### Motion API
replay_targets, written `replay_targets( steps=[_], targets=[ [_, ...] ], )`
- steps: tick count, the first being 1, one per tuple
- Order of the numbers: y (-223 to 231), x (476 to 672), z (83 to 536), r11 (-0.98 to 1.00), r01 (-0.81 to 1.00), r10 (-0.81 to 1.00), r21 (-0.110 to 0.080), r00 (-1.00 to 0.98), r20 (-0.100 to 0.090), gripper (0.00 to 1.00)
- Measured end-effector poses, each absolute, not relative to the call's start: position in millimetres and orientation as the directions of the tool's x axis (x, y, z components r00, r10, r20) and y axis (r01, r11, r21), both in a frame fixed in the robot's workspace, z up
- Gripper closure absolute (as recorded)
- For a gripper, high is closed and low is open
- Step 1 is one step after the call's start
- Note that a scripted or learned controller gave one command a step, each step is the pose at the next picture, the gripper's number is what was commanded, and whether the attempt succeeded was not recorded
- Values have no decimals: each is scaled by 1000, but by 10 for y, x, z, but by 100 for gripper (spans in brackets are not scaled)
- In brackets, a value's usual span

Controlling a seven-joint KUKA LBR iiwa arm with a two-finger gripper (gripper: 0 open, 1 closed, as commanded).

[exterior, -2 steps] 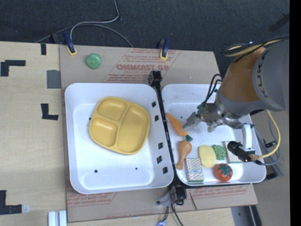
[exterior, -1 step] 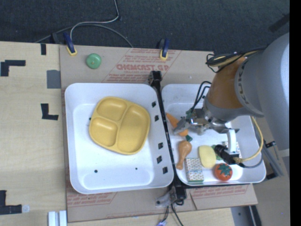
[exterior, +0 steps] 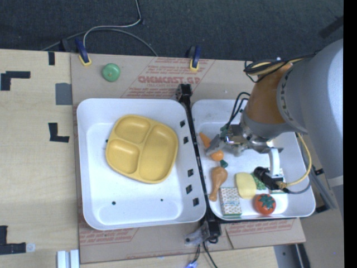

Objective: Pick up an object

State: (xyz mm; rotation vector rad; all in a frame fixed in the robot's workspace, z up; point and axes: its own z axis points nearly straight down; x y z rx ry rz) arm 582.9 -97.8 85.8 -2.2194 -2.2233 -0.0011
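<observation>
My gripper [exterior: 227, 142] hangs low over the upper left part of the right bin [exterior: 298, 208]. Just to its left lies an orange wedge [exterior: 204, 140], and a second orange piece [exterior: 216, 155] with a small green bit [exterior: 224, 163] sits right below it. Further toward the front are a tan drumstick [exterior: 217, 181], a pale yellow lump [exterior: 245, 184], a patterned small box [exterior: 230, 201] and a red tomato [exterior: 265, 204]. The wrist hides what is directly under the gripper.
The left bin [exterior: 92, 149] holds a yellow divided plate [exterior: 141, 148]. A green ball [exterior: 111, 72] rests on the bench behind it. A black divider [exterior: 192, 149] runs between the bins. Cables [exterior: 273, 175] hang by the wrist, and the arm's bulk covers the right side.
</observation>
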Motion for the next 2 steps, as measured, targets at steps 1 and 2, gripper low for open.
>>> replay_targets(
  steps=[1,2],
  targets=[
    [-978,5834,958,2,1000,1000,3,-2,-1,100],
    [-381,6139,1851,3,1000,1000,1,-3,1,100]
  ],
)
